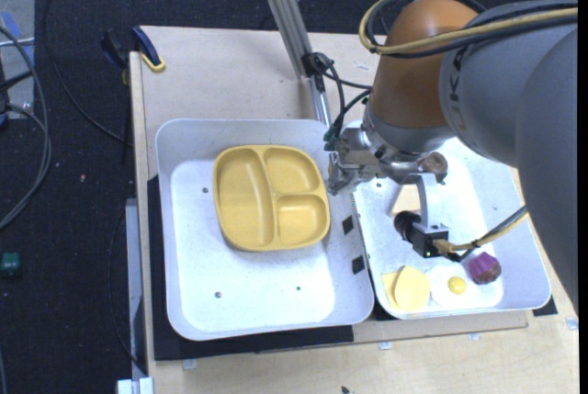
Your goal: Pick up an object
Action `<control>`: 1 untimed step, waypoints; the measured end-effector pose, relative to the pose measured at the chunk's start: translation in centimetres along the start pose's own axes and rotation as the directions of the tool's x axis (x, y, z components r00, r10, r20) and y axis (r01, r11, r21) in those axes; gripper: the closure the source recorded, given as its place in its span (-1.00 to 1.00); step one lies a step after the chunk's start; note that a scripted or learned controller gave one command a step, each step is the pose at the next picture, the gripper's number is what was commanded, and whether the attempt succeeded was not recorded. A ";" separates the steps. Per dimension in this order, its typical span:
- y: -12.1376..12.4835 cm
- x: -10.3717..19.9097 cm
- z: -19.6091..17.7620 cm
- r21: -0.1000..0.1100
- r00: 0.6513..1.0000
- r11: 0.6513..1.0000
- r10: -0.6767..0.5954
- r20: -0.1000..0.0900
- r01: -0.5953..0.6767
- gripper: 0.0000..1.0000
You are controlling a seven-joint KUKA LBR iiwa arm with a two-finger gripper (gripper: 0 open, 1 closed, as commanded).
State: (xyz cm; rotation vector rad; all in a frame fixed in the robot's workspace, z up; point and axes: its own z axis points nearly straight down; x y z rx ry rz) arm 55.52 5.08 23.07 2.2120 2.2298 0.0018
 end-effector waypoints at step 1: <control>4.2 4.4 0.4 -0.002 1.000 1.000 0.001 -0.001 -0.001 1.00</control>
